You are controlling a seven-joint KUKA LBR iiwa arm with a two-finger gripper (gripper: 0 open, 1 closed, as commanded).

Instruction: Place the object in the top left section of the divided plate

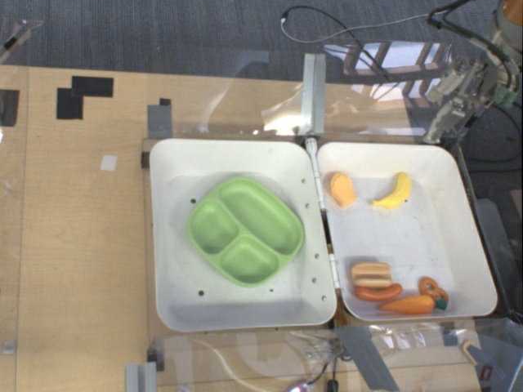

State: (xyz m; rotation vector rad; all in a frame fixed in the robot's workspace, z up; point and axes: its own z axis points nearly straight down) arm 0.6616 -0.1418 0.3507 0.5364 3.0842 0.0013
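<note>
Gripper (458,109) is hanging past the right bin's (470,219) far right corner, nothing in it; can't tell if the jaws are open or closed. The task names no item: toy banana (393,193) and orange piece (343,190) are lying apart w/ free room, easiest picks imo. Hot dog (372,273), carrot (406,305) etc. are crowding the near wall. Green divided plate (245,229) is sitting tilted in the left bin (172,300), sections bare. Needs lifting over the centre rims.
</note>
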